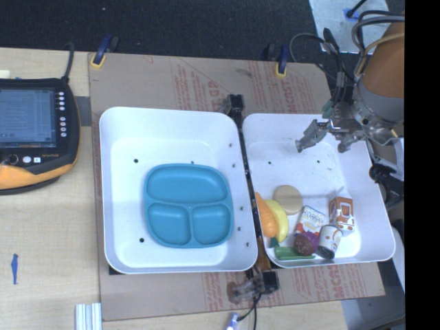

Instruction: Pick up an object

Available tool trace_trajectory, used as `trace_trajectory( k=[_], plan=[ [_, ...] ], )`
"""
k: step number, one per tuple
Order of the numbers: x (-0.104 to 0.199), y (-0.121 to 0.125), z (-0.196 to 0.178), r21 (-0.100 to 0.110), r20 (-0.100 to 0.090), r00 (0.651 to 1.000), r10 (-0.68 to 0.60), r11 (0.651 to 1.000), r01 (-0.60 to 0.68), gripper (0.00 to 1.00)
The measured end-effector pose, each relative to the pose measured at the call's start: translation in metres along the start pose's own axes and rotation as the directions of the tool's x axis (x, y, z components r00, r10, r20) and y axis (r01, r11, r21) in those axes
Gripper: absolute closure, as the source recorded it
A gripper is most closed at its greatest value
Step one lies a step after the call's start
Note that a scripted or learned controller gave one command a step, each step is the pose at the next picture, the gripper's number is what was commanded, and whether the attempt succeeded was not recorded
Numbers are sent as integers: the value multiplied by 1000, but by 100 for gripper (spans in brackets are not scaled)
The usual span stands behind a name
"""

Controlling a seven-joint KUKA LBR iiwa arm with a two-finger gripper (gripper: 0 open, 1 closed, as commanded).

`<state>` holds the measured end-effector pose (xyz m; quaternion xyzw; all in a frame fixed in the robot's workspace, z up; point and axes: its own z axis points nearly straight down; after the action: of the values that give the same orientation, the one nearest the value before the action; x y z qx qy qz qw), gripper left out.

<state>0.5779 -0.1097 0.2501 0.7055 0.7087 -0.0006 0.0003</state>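
My gripper [322,145] hangs over the far part of the right bin [275,136], open, with nothing between its fingers. The objects are piled in that bin's near corner, well below the gripper in the view: a round beige piece [289,198], a yellow banana [278,218], an orange carrot-like piece [263,215], a white packet [311,220], a brown carton [342,212], a small can [329,241], a dark red item [302,243] and a green piece [287,253].
The left bin [124,136] holds a blue divided plate [187,205]. A teach pendant [31,133] lies on the bench at far left. Clamps [101,51] and cables [309,47] sit along the cardboard's back edge.
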Motion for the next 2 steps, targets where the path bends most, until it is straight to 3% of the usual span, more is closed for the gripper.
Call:
trace_trajectory(
  k=[1, 2],
  plan=[
    [-51, -38, 87, 4, 1, 1000, 0, 1000, 0, 0],
    [-70, -42, 46, 0, -1, 1000, 2, 1000, -2, 0]
  ],
)
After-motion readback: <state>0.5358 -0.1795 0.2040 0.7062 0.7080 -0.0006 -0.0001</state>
